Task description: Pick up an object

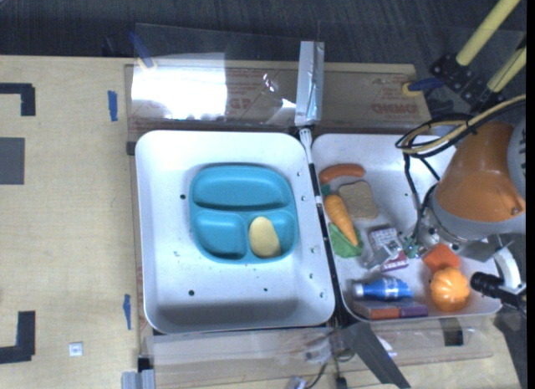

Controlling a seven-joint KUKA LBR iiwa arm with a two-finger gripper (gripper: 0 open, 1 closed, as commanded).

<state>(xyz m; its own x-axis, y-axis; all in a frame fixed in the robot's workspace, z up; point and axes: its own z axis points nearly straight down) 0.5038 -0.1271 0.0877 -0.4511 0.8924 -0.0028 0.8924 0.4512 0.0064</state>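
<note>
Camera view: the grey arm leans in from the right, its orange band over the right bin; the gripper sits low among the clutter, its state impossible to tell; beside it lie a tapered carrot, a round orange fruit and a blue tube; in the left bin a glossy blue divided tray holds a smooth yellow lemon.

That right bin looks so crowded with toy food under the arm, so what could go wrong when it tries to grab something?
1. The toys lie packed together: the carrot touches the bread slice, so a grab may catch two or nudge both.
2. The round orange fruit could roll away if bumped.
3. The blue tube lies close to the right bin's front wall, leaving little room around it.
</note>
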